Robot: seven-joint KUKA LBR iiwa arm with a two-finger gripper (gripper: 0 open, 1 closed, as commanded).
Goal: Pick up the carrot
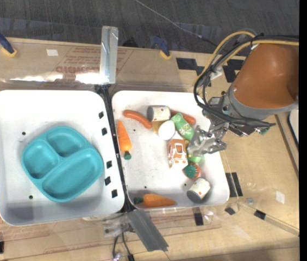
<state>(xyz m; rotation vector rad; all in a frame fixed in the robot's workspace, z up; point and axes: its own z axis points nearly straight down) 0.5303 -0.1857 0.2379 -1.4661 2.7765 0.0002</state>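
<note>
1. A carrot (123, 137) lies along the left wall of the right bin (142, 170), its green stem end pointing toward the camera; a second carrot (154, 201) lies by the near wall of the same bin, green end to the left.
2. The gripper (207, 143) hangs over the bin's right side, well apart from both carrots; whether it is released or clenched cannot be told, and no object is seen in its grasp.
3. Judged from here, the step in hand is the approach; either carrot would serve, yet both hug a wall, so a grasp across the narrow body, with clearance left on the wall side, looks the sounder choice.
4. Between gripper and carrots sits clutter: a red sausage-like piece (137, 118), a small can (159, 113), a green bottle (184, 126), a carton (177, 151) and a cup (199, 190); a low sweep risks knocking them.
5. The left bin (12, 200) holds a teal divided plate (62, 162); both bins rest on a brown bench (262, 194), with cables looping above the wrist.
</note>
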